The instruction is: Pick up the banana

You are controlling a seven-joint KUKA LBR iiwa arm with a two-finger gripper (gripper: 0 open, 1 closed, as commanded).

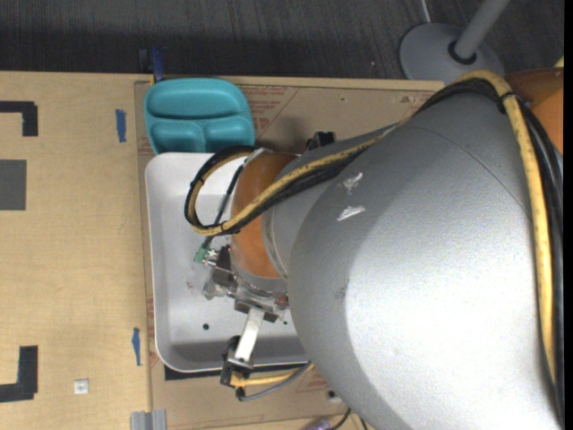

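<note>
Firstly, the position of the banana relative to the jaws could not be told: the large grey robot arm lay across the near-right part of the view and covered most of the shallow white plastic bin. Where the banana lay on the bin floor, which way it pointed and how its long axis ran could likewise not be told.

The gripper was lowered inside the bin, over the middle of the exposed floor, nearer the bin's left wall than its far rim. The orange band sat directly above the gripper. Whether the jaws were wide, narrow or closed on anything could not be told, since the wrist hid them from above.

Count of items in view:
- One white bin, with its left wall, far-left corner and near-left corner exposed.
- One teal moulded plastic piece with rounded corners, resting at the bin's far-left corner and overlapping the far rim, well apart from the gripper.
- Two short blue tape strips on the brown cardboard bench top, one beside the bin's far-left corner and one beside its near-left corner.
- One grey round stand base with a slanted pole, beyond the bench's far edge.
</note>
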